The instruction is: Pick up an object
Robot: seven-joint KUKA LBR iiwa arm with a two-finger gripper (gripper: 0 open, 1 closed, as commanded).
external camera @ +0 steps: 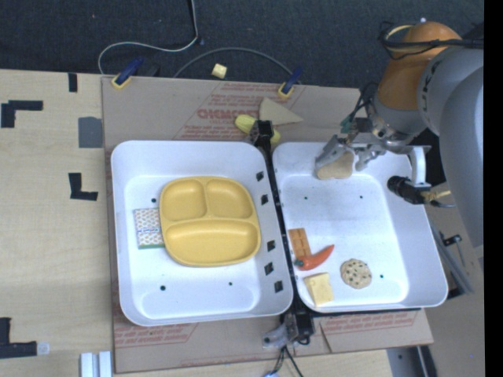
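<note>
My gripper (343, 157) hangs over the far edge of the right bin (393, 210). A pale tan, bread-like piece (335, 169) sits between its fingers, so it is shut on that piece. Near the front of the same bin lie an orange cracker (298, 242), a red pepper (317, 258), a speckled cookie (356, 273) and a yellow cheese block (319, 289). The grey arm with its orange band (413, 69) comes in from the upper right.
The left bin (134, 171) holds a yellow divided plate (210, 220) and a small patterned sponge (147, 228) beside it. Behind the bins on the cardboard are a yellow item (246, 122), a tan wedge (280, 113) and a small yellow cube (219, 71).
</note>
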